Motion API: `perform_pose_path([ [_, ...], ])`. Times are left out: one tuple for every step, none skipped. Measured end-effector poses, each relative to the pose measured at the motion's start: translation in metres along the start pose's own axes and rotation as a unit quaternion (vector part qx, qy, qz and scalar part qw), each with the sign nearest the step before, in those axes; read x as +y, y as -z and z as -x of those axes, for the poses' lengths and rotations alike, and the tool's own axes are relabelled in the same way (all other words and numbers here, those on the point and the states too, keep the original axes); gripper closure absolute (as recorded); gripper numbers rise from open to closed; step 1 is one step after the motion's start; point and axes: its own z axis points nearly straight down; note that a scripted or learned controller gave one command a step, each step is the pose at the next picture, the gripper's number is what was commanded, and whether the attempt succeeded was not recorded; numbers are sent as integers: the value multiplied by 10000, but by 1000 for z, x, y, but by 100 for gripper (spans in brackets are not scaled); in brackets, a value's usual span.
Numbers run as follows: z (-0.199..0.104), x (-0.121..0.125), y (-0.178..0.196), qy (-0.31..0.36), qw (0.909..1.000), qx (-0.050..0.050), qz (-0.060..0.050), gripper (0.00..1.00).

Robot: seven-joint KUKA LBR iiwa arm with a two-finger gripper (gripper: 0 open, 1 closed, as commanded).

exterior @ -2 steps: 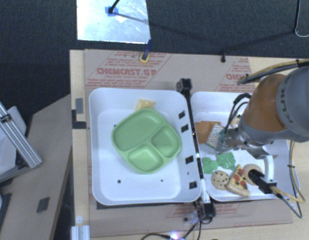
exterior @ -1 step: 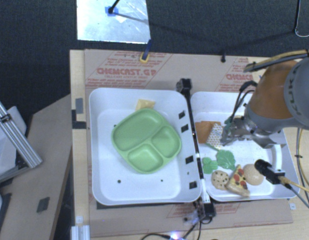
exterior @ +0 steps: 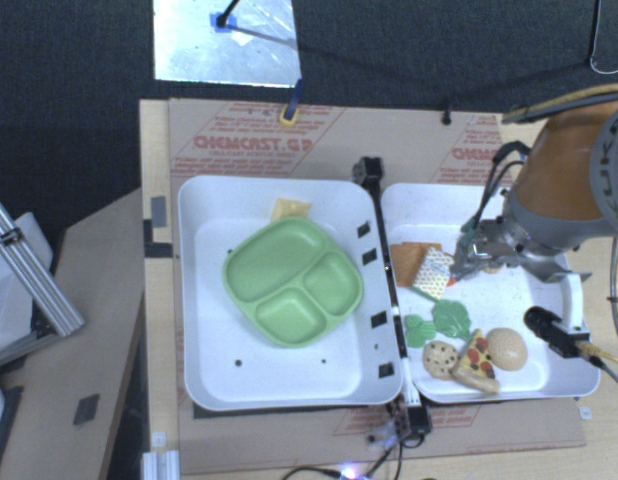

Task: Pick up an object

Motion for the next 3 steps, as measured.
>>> perform_pose_path([
  [0, 2, 30, -2, 10000, -1, -9, 100],
  [-54, -2, 39, 25, 10000, 11, -19, 100],
  [-105, 7, 23, 21, 10000, 13, -33, 100],
])
